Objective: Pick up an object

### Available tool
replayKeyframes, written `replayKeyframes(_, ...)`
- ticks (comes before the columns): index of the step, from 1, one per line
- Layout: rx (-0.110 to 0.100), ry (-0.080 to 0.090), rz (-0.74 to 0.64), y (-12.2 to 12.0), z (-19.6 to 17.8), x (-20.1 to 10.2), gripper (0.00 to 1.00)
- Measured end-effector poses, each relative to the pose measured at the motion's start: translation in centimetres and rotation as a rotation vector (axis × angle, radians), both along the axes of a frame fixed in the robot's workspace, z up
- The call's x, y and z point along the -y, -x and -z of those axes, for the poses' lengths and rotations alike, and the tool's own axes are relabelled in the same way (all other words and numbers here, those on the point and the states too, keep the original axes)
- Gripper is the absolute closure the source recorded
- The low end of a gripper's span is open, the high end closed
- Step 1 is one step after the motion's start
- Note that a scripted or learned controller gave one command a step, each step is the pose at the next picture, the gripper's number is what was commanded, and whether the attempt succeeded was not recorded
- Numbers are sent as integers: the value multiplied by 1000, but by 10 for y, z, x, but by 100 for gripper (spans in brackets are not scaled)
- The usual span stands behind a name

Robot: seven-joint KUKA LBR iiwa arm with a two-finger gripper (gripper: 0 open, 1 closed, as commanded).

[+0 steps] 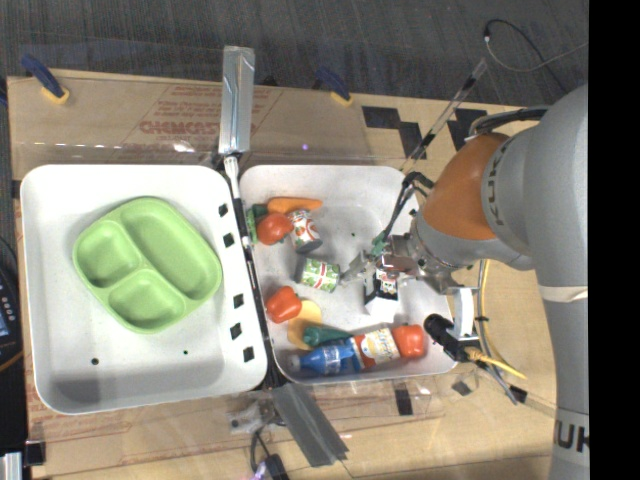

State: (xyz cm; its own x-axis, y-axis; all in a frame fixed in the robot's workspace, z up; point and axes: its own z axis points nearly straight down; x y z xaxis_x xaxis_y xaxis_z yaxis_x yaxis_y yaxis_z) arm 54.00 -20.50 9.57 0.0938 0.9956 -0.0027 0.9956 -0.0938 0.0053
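Two shallow white bins (pixel 60 298) sat side by side on the bench, the right one holding a small dark bottle (pixel 385 286) just beneath the end effector (pixel 372 264), whose grip state I cannot tell.

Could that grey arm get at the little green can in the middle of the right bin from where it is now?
Probably yes. The gripper hangs low in the right bin, just right of the green can, which lies with bare floor around it and nothing on top.
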Motion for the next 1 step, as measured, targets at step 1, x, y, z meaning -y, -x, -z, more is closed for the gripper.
replayKeyframes(1, -3, -3, 301, -16, 3, -24, 0)
